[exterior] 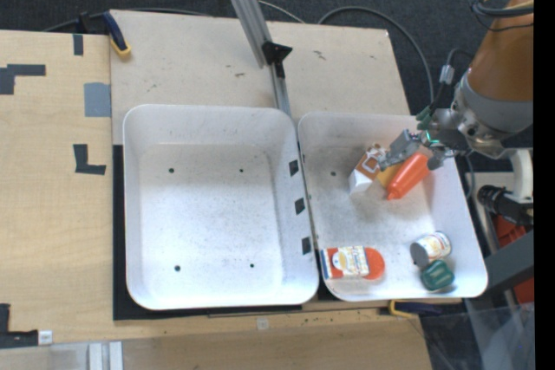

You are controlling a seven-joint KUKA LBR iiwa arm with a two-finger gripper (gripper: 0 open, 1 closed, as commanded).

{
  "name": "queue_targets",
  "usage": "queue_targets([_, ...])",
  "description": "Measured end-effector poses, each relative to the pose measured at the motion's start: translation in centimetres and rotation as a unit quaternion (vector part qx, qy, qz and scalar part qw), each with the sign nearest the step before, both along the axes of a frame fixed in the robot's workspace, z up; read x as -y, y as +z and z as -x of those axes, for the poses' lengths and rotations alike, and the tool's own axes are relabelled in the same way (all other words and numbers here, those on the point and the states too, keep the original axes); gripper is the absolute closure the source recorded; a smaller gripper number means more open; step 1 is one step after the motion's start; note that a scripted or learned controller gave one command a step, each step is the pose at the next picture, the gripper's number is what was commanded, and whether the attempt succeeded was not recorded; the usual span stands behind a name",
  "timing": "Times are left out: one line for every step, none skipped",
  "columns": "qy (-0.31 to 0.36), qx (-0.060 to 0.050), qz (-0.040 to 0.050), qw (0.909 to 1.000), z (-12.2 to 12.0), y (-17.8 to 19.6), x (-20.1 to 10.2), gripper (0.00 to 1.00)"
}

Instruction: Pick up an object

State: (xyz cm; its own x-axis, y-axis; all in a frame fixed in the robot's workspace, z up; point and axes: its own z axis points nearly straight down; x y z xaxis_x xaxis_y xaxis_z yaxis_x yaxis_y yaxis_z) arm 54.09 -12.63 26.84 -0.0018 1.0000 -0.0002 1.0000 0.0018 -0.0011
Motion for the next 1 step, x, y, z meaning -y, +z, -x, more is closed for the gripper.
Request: queue_targets([0.0, -0.002, -0.0002, 1.0, 0.21, -4.46, -0.56, 0.0])
